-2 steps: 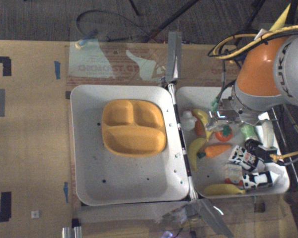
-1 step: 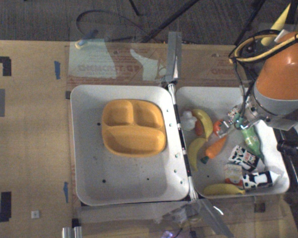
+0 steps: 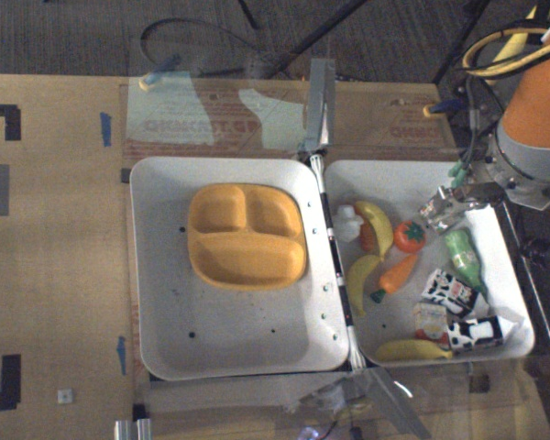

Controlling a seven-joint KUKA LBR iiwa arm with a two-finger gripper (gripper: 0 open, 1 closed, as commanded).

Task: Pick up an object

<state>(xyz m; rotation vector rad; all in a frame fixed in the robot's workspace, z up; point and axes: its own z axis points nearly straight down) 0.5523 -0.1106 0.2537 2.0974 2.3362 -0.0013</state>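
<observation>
The right bin [image 3: 509, 273] holds several toy foods. There is a yellow banana [image 3: 377, 220] beside a small white piece [image 3: 347, 222], a red tomato [image 3: 408, 236], an orange carrot [image 3: 400, 272], a second banana [image 3: 362, 283] and a third banana [image 3: 411, 348] by the front wall. A green bottle [image 3: 462, 257] lies at the right, with two black-and-white cartons [image 3: 450, 291] [image 3: 472, 333] below it. My gripper [image 3: 443, 205] hangs over the bin's back right part, just right of the tomato and above the green bottle. I see nothing held in it.
The left bin [image 3: 165, 319] carries an orange divided plate [image 3: 247, 236] in its back half. A metal divider [image 3: 328, 246] separates the two bins. The arm's orange band [image 3: 541, 104] and cables crowd the right bin's far right corner.
</observation>
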